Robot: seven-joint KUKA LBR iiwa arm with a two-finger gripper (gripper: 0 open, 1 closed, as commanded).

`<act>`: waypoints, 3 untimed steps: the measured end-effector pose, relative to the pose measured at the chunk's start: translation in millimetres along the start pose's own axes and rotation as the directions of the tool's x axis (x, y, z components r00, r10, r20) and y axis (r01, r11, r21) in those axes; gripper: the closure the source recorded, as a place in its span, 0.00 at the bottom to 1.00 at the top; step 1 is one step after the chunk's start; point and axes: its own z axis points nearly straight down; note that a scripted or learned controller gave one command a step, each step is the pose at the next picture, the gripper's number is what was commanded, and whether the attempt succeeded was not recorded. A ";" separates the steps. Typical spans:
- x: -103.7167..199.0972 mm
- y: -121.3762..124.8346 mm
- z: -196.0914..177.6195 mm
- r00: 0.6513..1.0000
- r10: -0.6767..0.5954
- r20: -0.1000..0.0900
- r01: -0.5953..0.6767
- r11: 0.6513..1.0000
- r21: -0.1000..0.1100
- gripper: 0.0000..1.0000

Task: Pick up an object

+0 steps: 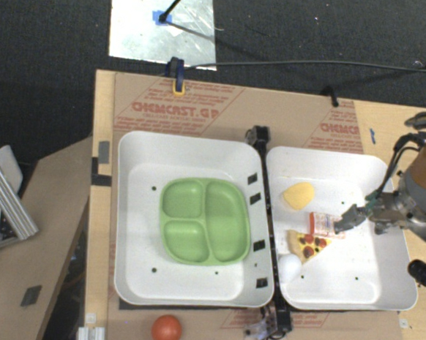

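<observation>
The right bin (351,283) holds a yellow rounded piece (298,195), a small red and white packet (320,224), a toy pizza slice (307,246) and a white rounded object (290,266). My gripper (347,217) reaches in from the right and sits low over this bin. Its tip is just right of the red and white packet, close to it or touching its edge. The pizza slice lies just below and left of the tip.
The left bin (134,196) holds a green divided plate (204,221). A red ball (166,330) lies on the bench in front of the left bin. A black divider strip (263,206) runs between the bins. A blue clamp (176,73) stands at the back.
</observation>
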 end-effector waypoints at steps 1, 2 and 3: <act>0.2 2.5 -5.1 1.000 -0.003 0.002 0.003 1.000 -0.011 0.00; 1.5 4.4 36.7 1.000 -0.001 0.001 0.001 1.000 -0.007 0.00; -1.7 -3.2 83.1 1.000 0.000 0.001 0.000 1.000 -0.007 0.00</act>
